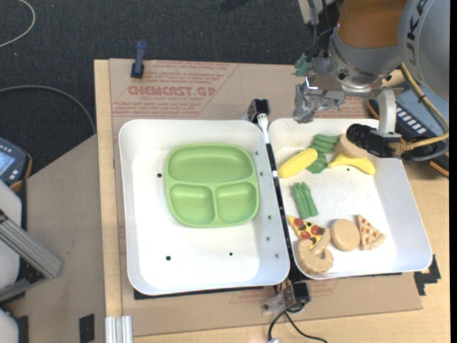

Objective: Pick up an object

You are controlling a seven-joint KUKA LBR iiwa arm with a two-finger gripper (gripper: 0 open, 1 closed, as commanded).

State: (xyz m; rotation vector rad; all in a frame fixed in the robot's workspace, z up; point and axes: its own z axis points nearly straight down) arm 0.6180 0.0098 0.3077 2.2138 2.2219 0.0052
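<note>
- Tan round biscuit (315,259) lies nearest, at the near left corner of the right bin (410,224), touching a pizza slice (305,229) just beyond it.
- Beside them to the right sit a tan disc (345,234) and a second pizza slice (370,232), touching each other.
- Green bean pod (305,199) lies near the bin's left wall, toward the middle.
- Farther back, a yellow corn cob (298,162), a green leafy piece (325,147) and a banana (355,164) crowd together near the far edge.
- Gripper (312,107) hangs over the far left corner of the right bin, apart from the toys; whether it is open or shut cannot be told.
- Left bin (136,191) holds a green divided plate (212,184) at its middle.
- Both bins rest on a cardboard sheet (171,84) with red print; a blue clip (138,59) sits at its far edge.
- Dark carpet (71,20) lies beyond.
</note>
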